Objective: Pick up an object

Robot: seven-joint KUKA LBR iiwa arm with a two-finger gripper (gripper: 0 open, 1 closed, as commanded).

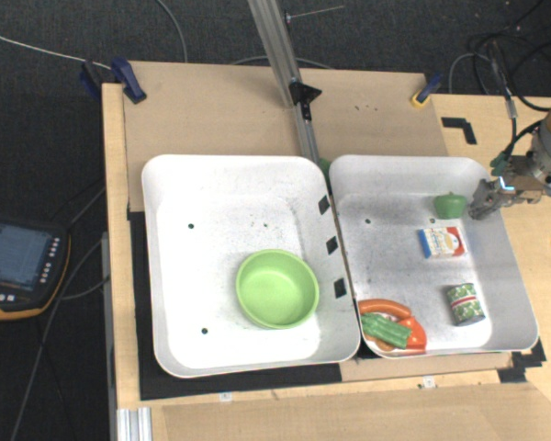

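The right bin point(496, 246) holds several small items. A small green object point(449, 204) lies near its far right side. Below it is a white, red and blue carton point(441, 242), then a green can point(465, 303). An orange plate with green and red toy vegetables point(392, 325) rests at the front left corner. My gripper point(489, 197) hangs over the right bin's right rim, just right of the small green object, with nothing seen in it.
The left bin point(193, 200) contains a light green bowl point(275, 288). A metal pole point(280, 53) slants down to the gap between the bins. Blue and yellow clamps sit at the bench's back corners. A handheld pendant point(18, 265) lies off the bench at left.
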